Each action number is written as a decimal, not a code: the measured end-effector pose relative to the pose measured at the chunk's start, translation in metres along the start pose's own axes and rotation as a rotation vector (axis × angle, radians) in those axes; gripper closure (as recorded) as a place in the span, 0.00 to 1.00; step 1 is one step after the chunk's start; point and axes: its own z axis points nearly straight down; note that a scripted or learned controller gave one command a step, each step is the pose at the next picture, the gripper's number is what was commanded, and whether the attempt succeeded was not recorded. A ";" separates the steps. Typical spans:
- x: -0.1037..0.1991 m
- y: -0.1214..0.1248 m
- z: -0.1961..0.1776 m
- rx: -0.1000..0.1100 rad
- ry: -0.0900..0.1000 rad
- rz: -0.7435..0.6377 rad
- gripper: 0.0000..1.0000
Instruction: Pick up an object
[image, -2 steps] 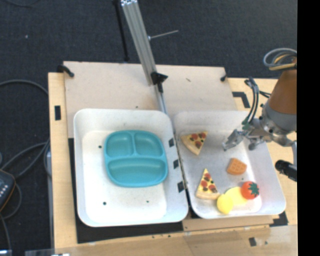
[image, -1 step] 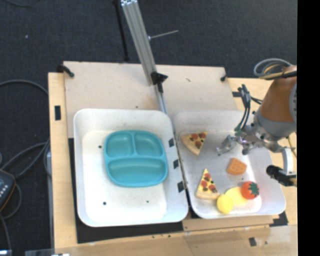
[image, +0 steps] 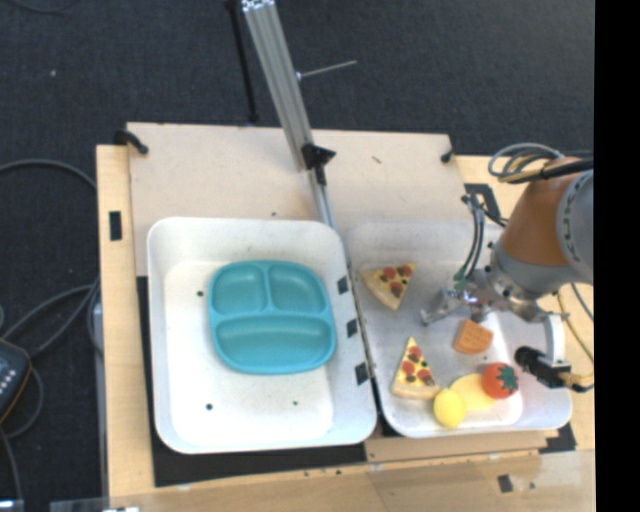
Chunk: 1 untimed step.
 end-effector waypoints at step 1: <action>-0.002 0.002 -0.014 -0.007 -0.001 0.004 1.00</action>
